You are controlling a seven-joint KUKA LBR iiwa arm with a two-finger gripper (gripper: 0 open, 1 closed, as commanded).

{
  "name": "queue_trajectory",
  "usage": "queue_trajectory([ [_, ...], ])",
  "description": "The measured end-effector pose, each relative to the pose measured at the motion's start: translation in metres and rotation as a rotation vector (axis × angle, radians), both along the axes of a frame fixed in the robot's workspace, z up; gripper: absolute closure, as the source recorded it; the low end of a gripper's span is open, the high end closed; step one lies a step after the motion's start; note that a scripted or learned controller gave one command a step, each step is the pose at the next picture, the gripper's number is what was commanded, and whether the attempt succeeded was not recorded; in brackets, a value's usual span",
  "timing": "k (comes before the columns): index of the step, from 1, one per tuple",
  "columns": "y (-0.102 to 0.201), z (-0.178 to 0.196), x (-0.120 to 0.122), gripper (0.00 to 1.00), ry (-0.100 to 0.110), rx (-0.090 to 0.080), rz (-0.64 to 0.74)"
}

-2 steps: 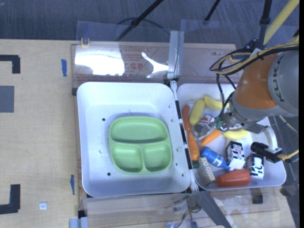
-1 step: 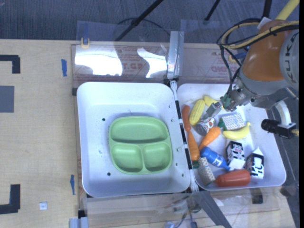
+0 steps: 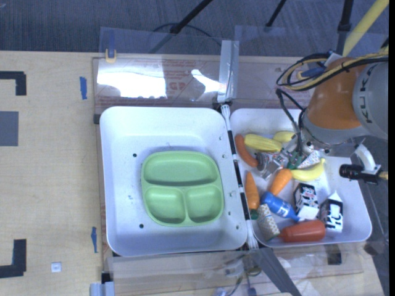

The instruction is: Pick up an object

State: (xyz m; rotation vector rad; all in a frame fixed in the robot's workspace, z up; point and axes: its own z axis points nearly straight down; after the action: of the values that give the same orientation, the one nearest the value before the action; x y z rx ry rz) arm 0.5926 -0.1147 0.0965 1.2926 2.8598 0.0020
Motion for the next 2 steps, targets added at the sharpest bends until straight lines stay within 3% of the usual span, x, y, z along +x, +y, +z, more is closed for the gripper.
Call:
queue_trajectory([
  [1,-0.036,0.065,-0.006,0.00,-0.004,-0.003,0.249],
  [2,-0.013,0.011,-0.067,0.00,-0.005,-0.003,0.501],
])
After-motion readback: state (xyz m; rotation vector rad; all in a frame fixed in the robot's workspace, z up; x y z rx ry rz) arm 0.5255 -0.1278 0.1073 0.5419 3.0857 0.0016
